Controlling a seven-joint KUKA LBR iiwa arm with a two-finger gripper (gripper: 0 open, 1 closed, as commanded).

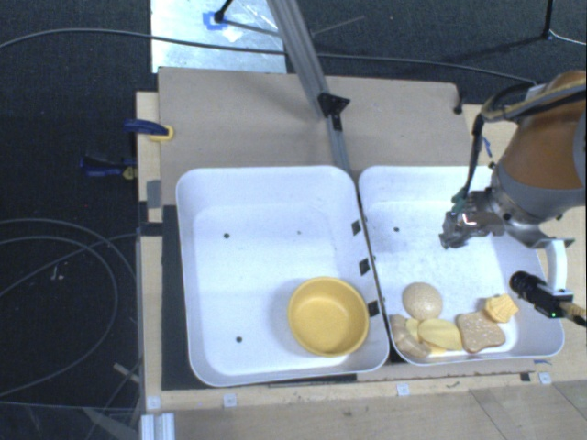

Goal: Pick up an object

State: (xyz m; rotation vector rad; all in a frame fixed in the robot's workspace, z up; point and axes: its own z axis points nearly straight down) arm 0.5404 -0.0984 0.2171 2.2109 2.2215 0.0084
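From the overhead camera you can read no brand, label or writing on anything. Your claw (pixel 456 231) hangs over the bare upper floor of the right bin (pixel 394 191), dark and small in the view, and you cannot tell how it stands; nothing shows in its grip. The pickable things lie along that bin's near edge, apart from the claw: a pale egg-shaped piece (pixel 422 299), a yellow banana-like piece (pixel 441 335) just below it, a toast slice (pixel 481 331) and a small yellow chunk (pixel 501 308). In the left bin (pixel 211 191) sits a yellow bowl (pixel 327 314). A grey pole (pixel 303 44) slants across the worktop (pixel 238 108) behind the bins.
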